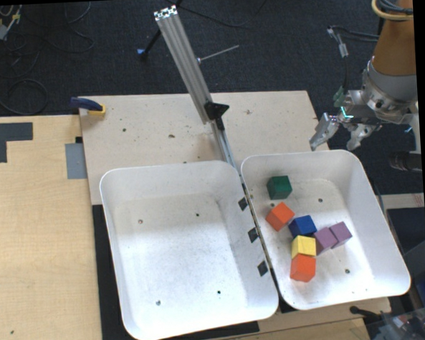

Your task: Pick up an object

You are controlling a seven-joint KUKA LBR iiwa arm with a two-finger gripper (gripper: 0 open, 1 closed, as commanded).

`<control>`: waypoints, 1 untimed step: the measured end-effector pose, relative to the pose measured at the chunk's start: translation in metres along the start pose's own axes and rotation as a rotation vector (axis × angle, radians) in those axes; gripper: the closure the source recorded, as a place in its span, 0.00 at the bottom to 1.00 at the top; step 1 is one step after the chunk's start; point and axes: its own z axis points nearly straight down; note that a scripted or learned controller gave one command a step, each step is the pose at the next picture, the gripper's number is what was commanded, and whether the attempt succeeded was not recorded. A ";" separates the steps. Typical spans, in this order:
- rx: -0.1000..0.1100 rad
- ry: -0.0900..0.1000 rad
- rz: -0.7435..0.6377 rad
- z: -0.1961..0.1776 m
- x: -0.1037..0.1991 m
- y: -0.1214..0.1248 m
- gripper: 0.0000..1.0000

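The right bin (364,185) holds several small blocks. A green cube (279,187) lies toward its back left. In front of it sit an orange cube (279,216), a blue cube (302,226), a yellow cube (303,246) and a second orange cube (302,268). Two purple blocks (332,236) lie just right of the blue one. My gripper (342,133) hangs above the bin's back right rim, well clear of the blocks. Its two fingers are spread apart with nothing between them.
The left bin (128,199) stands beside the right one, joined by black clips (253,234). A slanted aluminium bar (190,66) rises behind the bins. A blue and yellow clamp (88,106) lies at the board's back left corner.
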 end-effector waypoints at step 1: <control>-0.004 -0.002 -0.003 -0.003 0.000 0.001 0.00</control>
